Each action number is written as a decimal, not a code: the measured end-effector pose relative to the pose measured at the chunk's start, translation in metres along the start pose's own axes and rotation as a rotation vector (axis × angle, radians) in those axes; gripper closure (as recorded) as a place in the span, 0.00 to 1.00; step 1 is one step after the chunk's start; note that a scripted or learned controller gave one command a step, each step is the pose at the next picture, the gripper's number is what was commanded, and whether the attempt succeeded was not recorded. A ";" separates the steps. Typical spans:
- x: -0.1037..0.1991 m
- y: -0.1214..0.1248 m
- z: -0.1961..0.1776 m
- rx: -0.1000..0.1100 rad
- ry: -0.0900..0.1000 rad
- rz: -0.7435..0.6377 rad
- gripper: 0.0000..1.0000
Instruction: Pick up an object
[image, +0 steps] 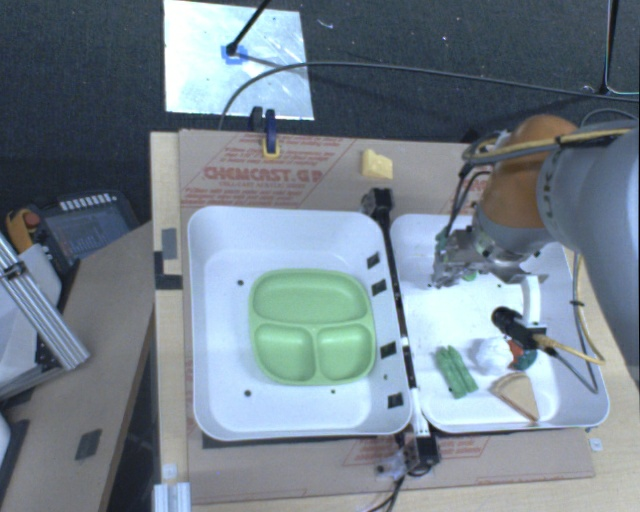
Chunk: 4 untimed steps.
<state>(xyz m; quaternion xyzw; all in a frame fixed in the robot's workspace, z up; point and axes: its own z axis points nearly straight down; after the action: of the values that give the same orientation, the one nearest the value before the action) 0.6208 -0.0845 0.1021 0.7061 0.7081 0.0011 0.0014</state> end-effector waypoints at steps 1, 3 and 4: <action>-0.001 0.001 -0.065 -0.004 0.000 -0.001 1.00; -0.001 0.005 -0.174 -0.005 -0.001 -0.002 1.00; 0.050 0.006 -0.158 0.002 0.002 -0.006 1.00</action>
<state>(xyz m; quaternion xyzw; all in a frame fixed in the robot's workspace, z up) 0.6264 -0.0340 0.2602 0.7039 0.7103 0.0010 -0.0001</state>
